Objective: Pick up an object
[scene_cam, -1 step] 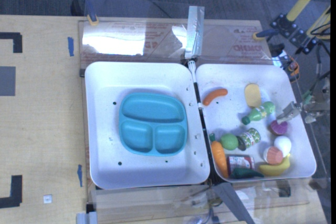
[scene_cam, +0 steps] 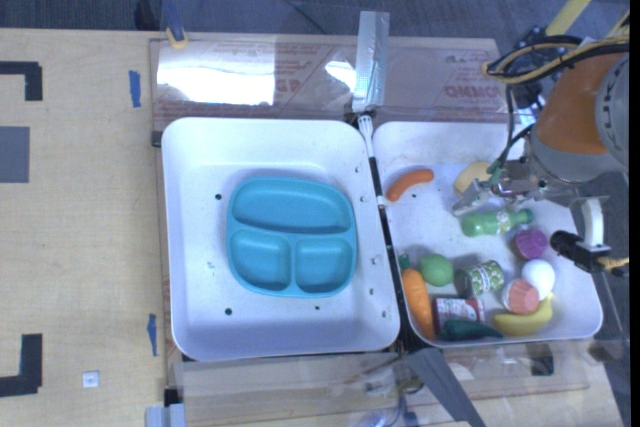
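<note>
In the camera view, the gripper [scene_cam: 492, 193] hovers by the right bin's [scene_cam: 440, 137] far right corner, whether apart or together I cannot tell, directly over the green bottle [scene_cam: 494, 221], whose long axis runs roughly parallel to the bin's near edge.

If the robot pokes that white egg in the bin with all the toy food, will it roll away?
Probably a little. The white egg looks round and smooth, so it could roll or slip from a pinch. But the purple toy, the banana and the bin wall sit close by, so it likely won't go far.
</note>
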You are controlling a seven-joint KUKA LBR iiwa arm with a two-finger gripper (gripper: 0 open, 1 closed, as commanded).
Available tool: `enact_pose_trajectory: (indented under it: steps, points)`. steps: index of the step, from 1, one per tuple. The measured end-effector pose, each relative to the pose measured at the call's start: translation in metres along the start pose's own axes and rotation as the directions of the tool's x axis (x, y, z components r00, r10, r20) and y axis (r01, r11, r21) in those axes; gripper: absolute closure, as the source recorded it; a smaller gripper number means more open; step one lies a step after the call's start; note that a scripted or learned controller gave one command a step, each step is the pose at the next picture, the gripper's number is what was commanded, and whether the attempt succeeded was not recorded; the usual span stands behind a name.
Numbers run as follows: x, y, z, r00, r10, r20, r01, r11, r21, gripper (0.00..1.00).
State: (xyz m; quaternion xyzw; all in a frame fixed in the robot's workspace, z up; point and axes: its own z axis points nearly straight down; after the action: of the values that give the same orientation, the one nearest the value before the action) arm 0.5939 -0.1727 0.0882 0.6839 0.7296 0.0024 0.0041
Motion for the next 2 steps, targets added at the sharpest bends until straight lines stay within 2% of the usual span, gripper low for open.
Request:
enact_pose_trajectory:
  steps: [1, 2]
  points:
    - [0.028, -0.019, 0.001, 1.0, -0.006, -0.003, 0.006, 1.0, 0.006, 0.0]
    - [0.031, -0.072, 0.0, 1.0, -0.019, -0.002, 0.019, 1.0, 0.005, 0.0]
